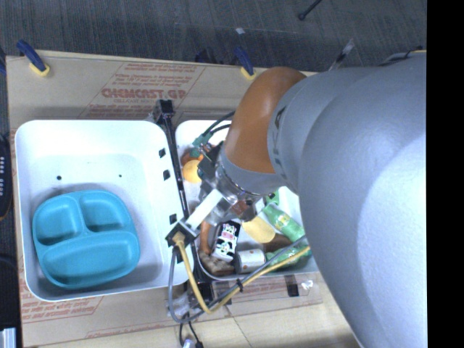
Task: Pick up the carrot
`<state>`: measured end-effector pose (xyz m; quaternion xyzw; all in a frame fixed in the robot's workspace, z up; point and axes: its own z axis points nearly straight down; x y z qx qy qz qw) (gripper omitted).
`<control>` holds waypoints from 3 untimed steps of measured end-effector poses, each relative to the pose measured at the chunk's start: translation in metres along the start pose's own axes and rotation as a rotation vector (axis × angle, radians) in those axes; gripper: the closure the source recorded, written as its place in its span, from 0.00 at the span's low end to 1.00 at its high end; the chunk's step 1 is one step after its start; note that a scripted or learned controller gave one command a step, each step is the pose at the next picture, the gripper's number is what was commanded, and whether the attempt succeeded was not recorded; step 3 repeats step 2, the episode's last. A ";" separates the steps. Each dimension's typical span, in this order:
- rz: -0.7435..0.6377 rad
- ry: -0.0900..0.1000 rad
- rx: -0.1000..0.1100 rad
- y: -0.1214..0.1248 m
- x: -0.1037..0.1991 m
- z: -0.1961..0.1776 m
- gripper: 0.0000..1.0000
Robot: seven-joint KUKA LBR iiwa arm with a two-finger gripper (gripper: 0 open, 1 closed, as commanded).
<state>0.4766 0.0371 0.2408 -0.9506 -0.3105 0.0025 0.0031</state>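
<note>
Cardboard lines the surface (138, 85) beneath two white plastic bins, and in the right bin (190, 133) the gripper (217, 230) reaches down into a crowded heap, whether wide or narrow cannot be told. Close beside it a slim orange shape (206, 233), probably the carrot, lies among a cow-patterned carton (227, 241), a green bottle (283, 222) and a round yellow piece (190, 170). Farther left, a smooth blue divided tray (83, 238) rests flat in the left bin (43, 136).

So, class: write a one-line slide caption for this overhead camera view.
Grey KUKA arm reaches into the cluttered right white bin; a blue plastic divided tray lies in the left white bin.
</note>
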 end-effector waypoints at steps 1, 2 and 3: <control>-0.211 -0.002 -0.002 -0.004 0.002 -0.040 1.00; -0.261 -0.001 -0.002 0.047 -0.004 -0.047 1.00; -0.261 -0.001 -0.002 0.047 -0.004 -0.047 1.00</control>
